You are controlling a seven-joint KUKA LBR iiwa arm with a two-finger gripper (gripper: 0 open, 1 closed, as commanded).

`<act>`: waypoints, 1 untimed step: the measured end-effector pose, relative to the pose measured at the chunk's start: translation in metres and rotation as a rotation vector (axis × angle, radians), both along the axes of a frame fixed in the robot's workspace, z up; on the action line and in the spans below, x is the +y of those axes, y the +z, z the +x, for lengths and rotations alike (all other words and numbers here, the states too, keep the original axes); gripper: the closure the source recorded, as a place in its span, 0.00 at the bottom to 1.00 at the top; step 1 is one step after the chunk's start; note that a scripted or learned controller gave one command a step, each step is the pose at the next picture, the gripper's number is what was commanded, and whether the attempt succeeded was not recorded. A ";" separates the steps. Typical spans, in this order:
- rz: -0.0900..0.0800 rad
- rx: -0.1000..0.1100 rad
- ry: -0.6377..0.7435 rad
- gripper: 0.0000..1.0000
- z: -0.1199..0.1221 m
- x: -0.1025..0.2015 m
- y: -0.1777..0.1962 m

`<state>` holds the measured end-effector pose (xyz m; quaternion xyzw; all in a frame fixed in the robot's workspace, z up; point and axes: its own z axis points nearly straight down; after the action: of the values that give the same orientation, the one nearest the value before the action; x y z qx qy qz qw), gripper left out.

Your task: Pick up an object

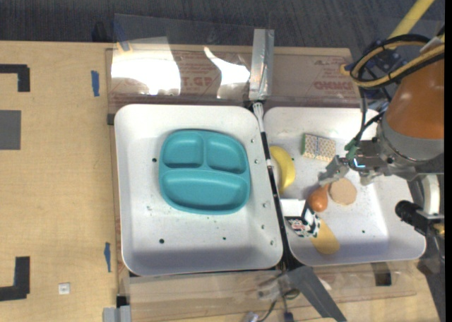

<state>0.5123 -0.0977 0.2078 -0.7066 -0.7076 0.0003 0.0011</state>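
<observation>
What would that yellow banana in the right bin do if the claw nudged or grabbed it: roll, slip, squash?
The banana is curved and lies flat by the bin's left wall, so it would probably swivel or slide, not roll. Its skin looks smooth, so two fingers might slip off the rounded sides. It is likely a light toy, but that can't be told from here.

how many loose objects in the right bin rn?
About 6: banana by the left wall; patterned sponge toward the back; orange ball and tan disc mid-bin; small white toy and yellow piece near the front. The arm may hide more.
</observation>
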 end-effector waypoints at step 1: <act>-0.002 -0.005 0.169 0.00 -0.029 -0.012 -0.117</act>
<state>0.4831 -0.1100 0.0911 -0.6443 -0.7648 -0.0005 -0.0015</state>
